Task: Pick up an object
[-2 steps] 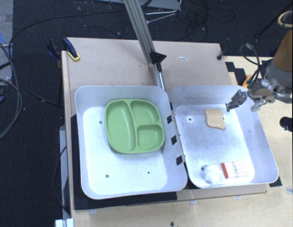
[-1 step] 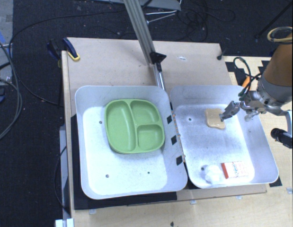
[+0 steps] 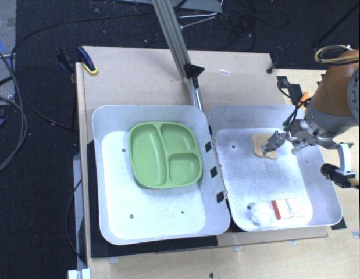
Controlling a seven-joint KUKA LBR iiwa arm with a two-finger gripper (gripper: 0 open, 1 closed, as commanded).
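Note:
In the right bin a small tan object lies near the back. My gripper hangs low over that bin, just right of the tan object. Its fingers stand apart, so it is open with nothing between them. The left fingertip is at the tan object's right edge. I cannot tell whether they touch. Near the bin's front edge lie a crumpled white object and a white packet with a red end.
A green divided plate sits in the left bin. A slanted metal pole runs from the back down to the gap between the bins. The arm's orange band is at the right edge.

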